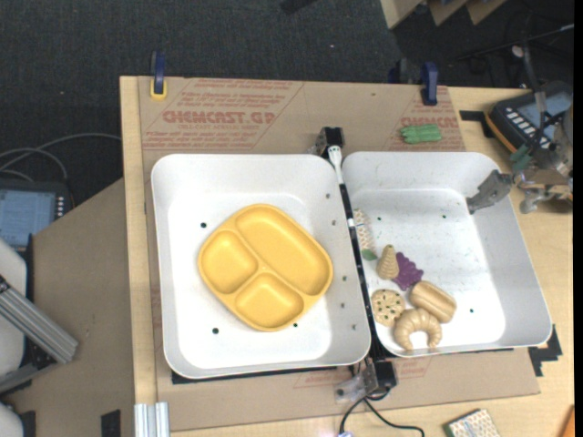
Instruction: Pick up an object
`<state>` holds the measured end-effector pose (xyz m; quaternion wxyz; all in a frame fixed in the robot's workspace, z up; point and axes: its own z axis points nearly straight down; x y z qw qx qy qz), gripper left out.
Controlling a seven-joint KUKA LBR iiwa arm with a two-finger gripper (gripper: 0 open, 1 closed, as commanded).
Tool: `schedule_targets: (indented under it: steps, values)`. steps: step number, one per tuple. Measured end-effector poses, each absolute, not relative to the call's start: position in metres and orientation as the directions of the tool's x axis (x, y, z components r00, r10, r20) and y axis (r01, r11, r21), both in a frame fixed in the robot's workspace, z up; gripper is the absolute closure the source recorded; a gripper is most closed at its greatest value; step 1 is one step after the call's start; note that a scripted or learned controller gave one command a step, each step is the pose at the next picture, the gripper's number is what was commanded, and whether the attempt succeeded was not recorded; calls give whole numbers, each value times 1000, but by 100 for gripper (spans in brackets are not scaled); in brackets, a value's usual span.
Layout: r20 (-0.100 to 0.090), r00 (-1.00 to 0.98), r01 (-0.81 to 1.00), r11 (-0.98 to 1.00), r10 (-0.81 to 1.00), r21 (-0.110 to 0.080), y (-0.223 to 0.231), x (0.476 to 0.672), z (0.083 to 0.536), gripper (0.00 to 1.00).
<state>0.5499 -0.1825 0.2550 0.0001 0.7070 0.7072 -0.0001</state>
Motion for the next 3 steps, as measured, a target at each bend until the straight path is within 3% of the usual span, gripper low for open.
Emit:
schedule_targets:
  steps: [1, 2, 3]
  values:
    - [6, -3, 1000, 3, 1000, -16, -141, 550, 108, 0]
    - [2, -6, 1000, 6, 1000, 3, -99, 636, 83, 0]
    - [-1, 8, 1000, -8, 1000, -5, -165, 570, 96, 0]
